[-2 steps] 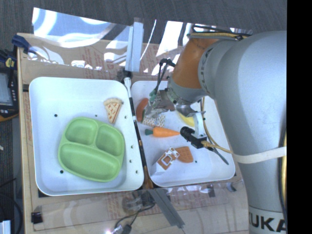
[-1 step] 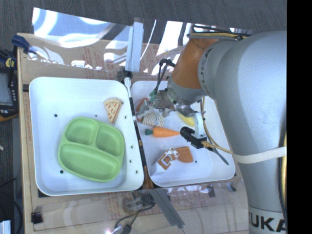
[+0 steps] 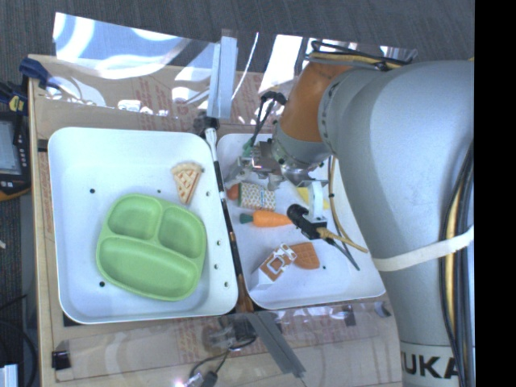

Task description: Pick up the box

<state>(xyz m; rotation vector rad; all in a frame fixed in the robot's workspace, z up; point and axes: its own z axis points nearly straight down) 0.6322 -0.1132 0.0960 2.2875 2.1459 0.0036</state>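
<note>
The pincer (image 3: 260,168) hangs low over the right bin (image 3: 355,285), just above a patterned box (image 3: 256,196) beside a carrot (image 3: 268,219), while a green tray (image 3: 153,246) fills the left bin (image 3: 72,176).

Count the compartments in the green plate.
3. The green plate lies in the left bin: one compartment at its upper left, one at its upper right, and one long compartment along its lower side. None looks hidden.

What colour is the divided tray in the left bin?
Light green tray, clearest in the camera view.
</note>
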